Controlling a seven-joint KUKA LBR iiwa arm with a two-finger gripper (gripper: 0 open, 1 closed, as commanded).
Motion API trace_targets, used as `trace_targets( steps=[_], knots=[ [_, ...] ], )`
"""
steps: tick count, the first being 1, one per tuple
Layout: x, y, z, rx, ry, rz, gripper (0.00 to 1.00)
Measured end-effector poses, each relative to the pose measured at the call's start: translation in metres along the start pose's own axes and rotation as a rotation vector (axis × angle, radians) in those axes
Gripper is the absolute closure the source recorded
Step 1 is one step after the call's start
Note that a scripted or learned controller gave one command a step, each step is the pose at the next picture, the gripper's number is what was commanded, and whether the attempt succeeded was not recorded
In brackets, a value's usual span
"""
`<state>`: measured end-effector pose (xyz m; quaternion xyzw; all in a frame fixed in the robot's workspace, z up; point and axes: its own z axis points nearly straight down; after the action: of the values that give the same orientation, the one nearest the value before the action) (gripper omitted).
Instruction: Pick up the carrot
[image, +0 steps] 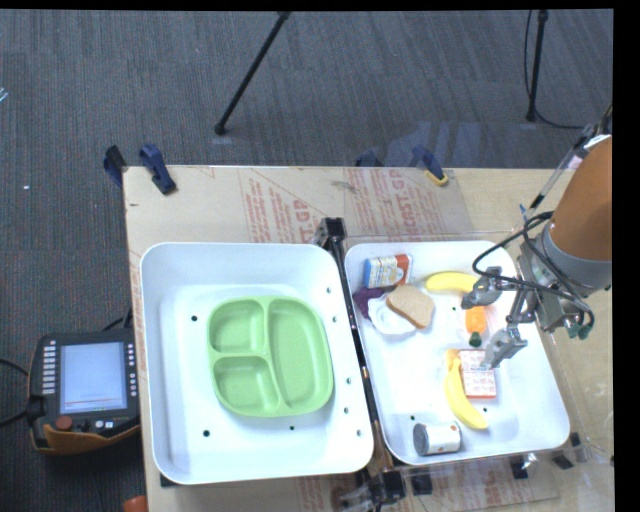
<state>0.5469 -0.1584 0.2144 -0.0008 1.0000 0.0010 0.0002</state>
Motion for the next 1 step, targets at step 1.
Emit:
trace_targets(
  steps=[1],
  knots=[
    [-0.0312, -0.0123, 0.1278, 0.0, 0.0, 0.098, 0.0]
  ],
)
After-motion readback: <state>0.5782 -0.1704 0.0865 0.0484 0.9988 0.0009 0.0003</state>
